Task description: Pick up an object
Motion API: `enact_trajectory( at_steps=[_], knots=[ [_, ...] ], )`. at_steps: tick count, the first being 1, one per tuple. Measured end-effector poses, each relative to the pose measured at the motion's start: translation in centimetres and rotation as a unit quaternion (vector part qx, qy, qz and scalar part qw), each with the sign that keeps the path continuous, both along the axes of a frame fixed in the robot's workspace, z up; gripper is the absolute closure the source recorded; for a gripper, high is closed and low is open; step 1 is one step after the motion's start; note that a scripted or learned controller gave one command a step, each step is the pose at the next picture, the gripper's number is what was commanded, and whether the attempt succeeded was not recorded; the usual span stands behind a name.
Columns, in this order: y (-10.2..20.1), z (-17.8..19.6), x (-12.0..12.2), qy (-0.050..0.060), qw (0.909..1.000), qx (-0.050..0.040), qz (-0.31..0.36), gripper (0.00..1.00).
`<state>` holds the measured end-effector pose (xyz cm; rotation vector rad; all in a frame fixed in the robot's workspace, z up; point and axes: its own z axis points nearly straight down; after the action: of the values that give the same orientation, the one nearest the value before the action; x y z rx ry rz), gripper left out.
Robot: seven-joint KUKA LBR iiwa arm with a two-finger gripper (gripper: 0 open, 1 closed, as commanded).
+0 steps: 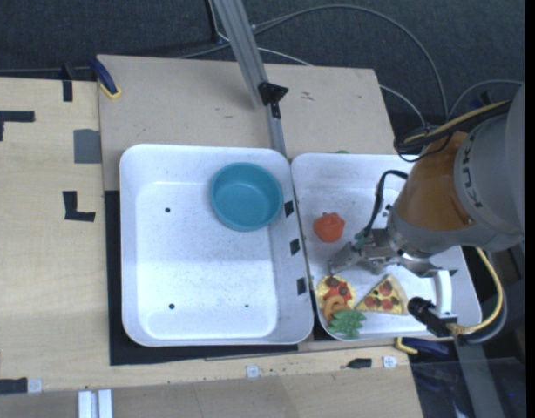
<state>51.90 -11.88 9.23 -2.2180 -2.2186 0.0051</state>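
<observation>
Camera view: the grey KUKA arm with its orange band is reaching from the right into the right-hand shallow white plastic bin [313,174], its two-finger gripper [348,258] hanging low over the bin floor. The two dark fingers are pointing leftward and look narrowly parted with nothing between them (the slant makes the gap hard to read).

The nearest candidate, a small orange-red rounded toy fruit [329,226], is lying just up and left of the fingertips, apart from them. It is looking light, hard and smooth, so it may roll or slip; a pinch across its widest middle seems the best hold.

Just below the gripper, a flat triangular toy pizza slice [384,296] with red dots is resting on the bin floor, thin and stiff, probably awkward to get under. Below and slightly left, a red-and-yellow jumble of toy food [335,291] is sitting touching a green leafy toy piece [347,320].

Well to the left of the gripper, across the bin divide, a round blue plastic bowl [246,196] is standing upright in the left-hand shallow white bin [154,259].
</observation>
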Motion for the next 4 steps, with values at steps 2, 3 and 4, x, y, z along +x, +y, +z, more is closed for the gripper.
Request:
enact_trajectory(
  at_steps=[2, 3, 4],
  knots=[
    [-0.9, 6.3, -0.2, -0.004, 1.0, -0.0008, 0.0, 1.0],
    [-0.4, 11.7, 0.7, -0.005, 1.0, -0.0007, 0.001, 1.0],
    [-0.8, 17.7, 0.4, -0.005, 1.0, -0.0007, 0.0, 1.0]
  ],
)
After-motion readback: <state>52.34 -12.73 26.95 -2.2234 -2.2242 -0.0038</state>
